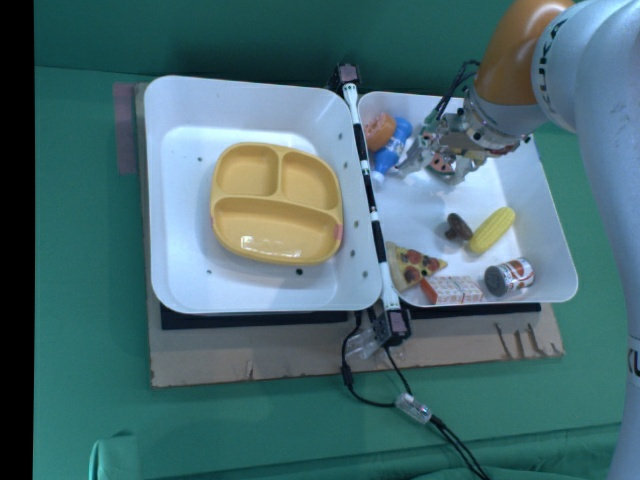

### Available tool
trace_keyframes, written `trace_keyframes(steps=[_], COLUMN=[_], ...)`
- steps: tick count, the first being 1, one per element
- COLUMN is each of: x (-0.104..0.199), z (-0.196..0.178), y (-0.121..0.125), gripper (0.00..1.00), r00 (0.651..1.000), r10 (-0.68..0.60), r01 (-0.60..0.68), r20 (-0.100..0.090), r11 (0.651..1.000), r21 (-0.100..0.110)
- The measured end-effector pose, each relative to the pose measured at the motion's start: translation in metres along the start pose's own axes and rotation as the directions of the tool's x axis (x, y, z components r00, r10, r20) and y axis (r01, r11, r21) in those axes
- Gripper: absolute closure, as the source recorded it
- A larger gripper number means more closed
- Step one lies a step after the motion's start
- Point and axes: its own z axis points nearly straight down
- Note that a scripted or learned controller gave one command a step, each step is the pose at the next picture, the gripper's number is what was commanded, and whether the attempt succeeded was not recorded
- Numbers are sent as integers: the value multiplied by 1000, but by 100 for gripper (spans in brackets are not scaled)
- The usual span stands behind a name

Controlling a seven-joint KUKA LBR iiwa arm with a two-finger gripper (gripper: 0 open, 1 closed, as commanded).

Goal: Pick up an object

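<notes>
My gripper (437, 161) hangs low in the right bin (545, 198), upper middle of the frame, just beside the blue toy figure (395, 144). Corn cob (492, 229) and can (509, 276) lie lower right.

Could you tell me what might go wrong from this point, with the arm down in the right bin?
The hand sits among a crowded cluster by the blue toy and the orange item, so it might nudge them or grab two. It is also near the bin's far wall, which could spoil the grasp.
</notes>
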Motion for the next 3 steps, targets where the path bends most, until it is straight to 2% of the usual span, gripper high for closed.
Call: trace_keyframes(steps=[1,2,3], x=[-16,-19,58], z=[1,-17,-98], y=[35,38,16], gripper=[0,100,100], r00=[1000,1000,1000], r10=[-1,3,-1], r01=[1,-3,1], r20=[-3,4,-6], r11=[1000,1000,1000], r21=[1,-11,4])
